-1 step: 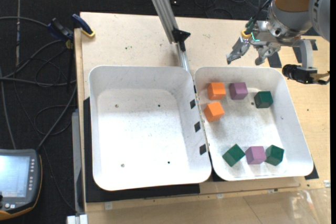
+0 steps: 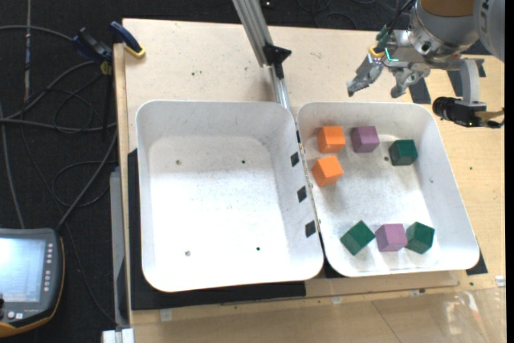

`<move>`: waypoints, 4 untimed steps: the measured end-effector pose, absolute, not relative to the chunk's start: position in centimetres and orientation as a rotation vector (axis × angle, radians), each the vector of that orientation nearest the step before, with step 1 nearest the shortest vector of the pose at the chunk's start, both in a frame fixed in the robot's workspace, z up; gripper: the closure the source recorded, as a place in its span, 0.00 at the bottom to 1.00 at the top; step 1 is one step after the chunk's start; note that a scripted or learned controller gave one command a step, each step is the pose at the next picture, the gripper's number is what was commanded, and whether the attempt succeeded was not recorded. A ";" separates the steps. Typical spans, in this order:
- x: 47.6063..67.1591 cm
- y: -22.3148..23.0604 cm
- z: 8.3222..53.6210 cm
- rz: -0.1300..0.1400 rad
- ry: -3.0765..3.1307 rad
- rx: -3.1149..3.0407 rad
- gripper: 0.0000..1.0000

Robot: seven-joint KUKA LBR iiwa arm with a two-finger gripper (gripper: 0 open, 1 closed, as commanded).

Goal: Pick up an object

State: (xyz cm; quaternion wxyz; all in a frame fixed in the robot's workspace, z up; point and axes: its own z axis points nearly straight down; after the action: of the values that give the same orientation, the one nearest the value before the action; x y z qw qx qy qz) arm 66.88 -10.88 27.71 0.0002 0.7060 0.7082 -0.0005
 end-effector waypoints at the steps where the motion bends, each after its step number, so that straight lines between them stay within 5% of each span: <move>1: 67.2 -11.5 21.6 -0.006 2.223 2.225 0.00; 3: 67.3 -12.8 12.5 0.005 2.216 2.216 0.00; 4: 67.5 -12.8 13.8 0.009 2.214 2.213 1.00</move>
State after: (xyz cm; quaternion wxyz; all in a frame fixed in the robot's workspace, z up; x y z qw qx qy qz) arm 67.45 -12.79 13.81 0.0055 0.7069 0.7073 0.0029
